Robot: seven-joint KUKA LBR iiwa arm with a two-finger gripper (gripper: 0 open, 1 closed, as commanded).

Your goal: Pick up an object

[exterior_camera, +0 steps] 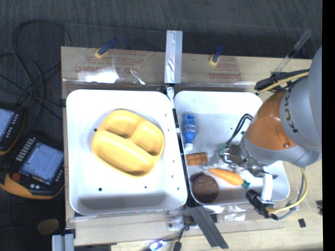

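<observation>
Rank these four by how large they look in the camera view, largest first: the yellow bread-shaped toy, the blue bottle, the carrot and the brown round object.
1. Yellow bread-shaped toy, by far.
2. Brown round object.
3. Carrot and blue bottle: too alike to separate.

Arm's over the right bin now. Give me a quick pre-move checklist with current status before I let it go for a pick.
1. Arm is over the bin with the small items: ok. The wrist sits above the right bin.
2. Targets within the bin: ok. The carrot, brown round object, small brown block and blue bottle all lie there.
3. Nearest target: ok. The carrot lies right beside the wrist.
4. Jaws state: cannot tell, the wrist body hides them.
5. Anything already held: cannot tell.
6. Left bin untouched: ok. The yellow loaf-like object lies in its middle.
</observation>
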